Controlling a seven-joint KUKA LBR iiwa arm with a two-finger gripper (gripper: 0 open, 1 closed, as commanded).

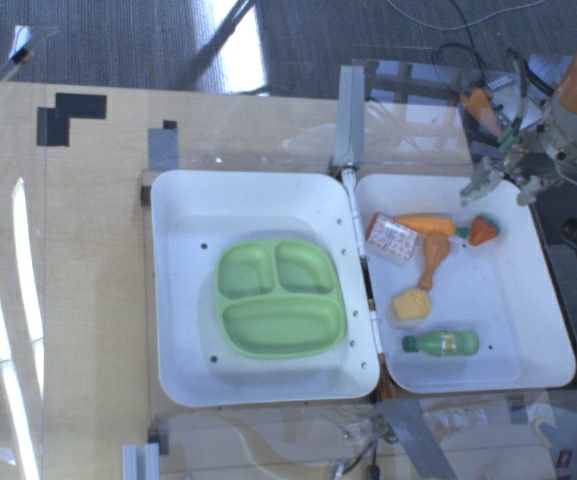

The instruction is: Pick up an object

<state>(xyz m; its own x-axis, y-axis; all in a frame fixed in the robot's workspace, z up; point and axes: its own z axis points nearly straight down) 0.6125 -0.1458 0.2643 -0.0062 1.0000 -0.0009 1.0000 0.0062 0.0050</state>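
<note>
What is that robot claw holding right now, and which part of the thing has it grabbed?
Nothing. The gripper hangs open above the right bin's far edge, with nothing between its fingers; the toy food still lies in the bin.

The table (78,298) is showing a pale wood-look surface, smooth and glossy enough to be throwing back streaks of light, while the two white bins (183,268) are looking like smooth moulded plastic with a soft sheen. The green divided plate (280,299) is reading as matt-to-satin plastic, and the green bottle (442,344) is appearing as glossy translucent plastic with a paper-like label. The orange carrot (426,225) and drumstick (434,258) are looking like smooth toy plastic, and the gripper (498,173) is showing dull grey metal.
</note>
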